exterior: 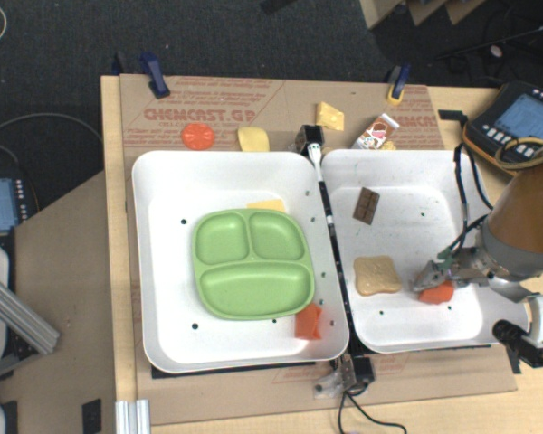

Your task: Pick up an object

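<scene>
A wooden bench seen from above carries two shallow white bins side by side. The left bin holds a light green divided plate with three compartments; a pale yellow piece peeks out from behind its far edge, and a small orange block sits touching its near right corner. The right bin holds a tan, toast-shaped piece near the middle, a dark brown rectangular piece farther back, and a small red-orange object toward the near right. The grey arm reaches in from the right, its gripper low over the bin and directly at the red-orange object, which looks rounded, glossy and toy-like. The gripper appears to touch or overlap it, but the fingers are too blurred to tell how far apart they stand or whether they grasp anything. Behind the bins on the bench lie an orange round piece, two yellow pieces, and a small red-and-white packet.
</scene>
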Available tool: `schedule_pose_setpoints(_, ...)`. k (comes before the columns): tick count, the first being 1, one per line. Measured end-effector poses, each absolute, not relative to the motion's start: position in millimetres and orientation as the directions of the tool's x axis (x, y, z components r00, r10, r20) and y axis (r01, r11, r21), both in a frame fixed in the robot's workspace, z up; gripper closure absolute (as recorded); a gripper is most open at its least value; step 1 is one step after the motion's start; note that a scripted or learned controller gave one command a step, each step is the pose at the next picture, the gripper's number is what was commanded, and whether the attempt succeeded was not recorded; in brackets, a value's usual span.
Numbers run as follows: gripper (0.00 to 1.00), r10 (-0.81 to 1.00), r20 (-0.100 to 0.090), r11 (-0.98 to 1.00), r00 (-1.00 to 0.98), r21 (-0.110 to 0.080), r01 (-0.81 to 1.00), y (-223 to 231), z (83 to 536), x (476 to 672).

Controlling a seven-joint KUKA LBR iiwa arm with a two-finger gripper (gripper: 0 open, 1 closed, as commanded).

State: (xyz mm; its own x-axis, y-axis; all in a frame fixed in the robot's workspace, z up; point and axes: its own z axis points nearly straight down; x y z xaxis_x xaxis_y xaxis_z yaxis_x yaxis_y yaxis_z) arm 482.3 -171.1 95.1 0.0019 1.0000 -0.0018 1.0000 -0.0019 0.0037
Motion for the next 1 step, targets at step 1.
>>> schedule_pose_setpoints(1, 1.00, 1.000, 0.000, 0.011, -0.011, 0.015, 1.000, -92.2, 223.7, 504.0)
